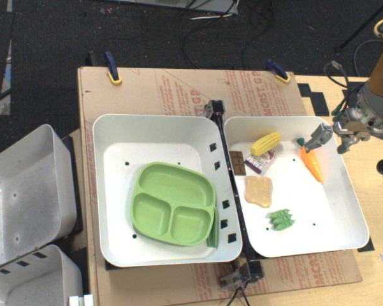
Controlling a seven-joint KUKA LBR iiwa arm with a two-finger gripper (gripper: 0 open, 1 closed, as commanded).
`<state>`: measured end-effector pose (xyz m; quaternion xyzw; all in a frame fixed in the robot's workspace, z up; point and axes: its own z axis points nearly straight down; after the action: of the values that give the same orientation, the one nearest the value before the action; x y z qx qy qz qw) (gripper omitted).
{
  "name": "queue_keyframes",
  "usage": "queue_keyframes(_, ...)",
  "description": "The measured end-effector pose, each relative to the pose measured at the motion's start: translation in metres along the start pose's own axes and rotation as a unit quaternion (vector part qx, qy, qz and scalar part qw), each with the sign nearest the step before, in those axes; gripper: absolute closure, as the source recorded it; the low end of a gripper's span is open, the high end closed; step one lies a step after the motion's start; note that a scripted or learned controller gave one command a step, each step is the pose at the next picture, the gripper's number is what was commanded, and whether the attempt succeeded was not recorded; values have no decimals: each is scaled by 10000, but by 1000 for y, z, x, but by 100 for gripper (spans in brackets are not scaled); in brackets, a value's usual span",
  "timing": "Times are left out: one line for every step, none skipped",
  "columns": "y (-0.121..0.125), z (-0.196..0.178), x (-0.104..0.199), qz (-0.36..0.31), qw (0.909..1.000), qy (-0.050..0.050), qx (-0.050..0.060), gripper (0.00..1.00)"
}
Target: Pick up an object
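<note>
Two shallow white bins sit side by side on a brown cardboard-covered tabletop [178,85], which is fastened at its far edge by two clamps with yellow and blue handles. The left bin [108,132] holds a light green divided tray [173,203] with three compartments, lying flat and slightly turned toward the near right corner. The right bin [344,215] holds five small things: a yellow corn cob [266,143] near the far middle, a small wrapped packet [260,162] with purple and white print touching the cob's near side, a dark brown bar [238,162] just beside the packet against the divider, a tan slice of toast [259,191] near the centre, and a green leafy piece [281,219] nearer the front, apart from the toast. An orange carrot [312,162] with a green top lies at a slant along the right bin's far right side. The grey arm [377,97] enters from the right, and its gripper [329,139] hangs over the far right corner of the right bin, just beside the carrot's green end. The jaws stand apart, one finger [319,136] reaching over the bin close to the carrot top and the other over the bin's right rim, with nothing between them. At the left edge, two further white bins [25,190] stand off the tabletop.
</note>
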<state>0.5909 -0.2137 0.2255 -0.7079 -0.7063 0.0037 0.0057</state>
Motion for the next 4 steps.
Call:
queue_keyframes(3,-9,1,-19,10000,-17,-69,0)
queue_keyframes(-3,50,9,-10,10000,-7,-43,0)
queue_keyframes(7,100,6,-14,10000,-11,-48,0)
queue_keyframes(7,135,7,-13,10000,-6,-55,0)
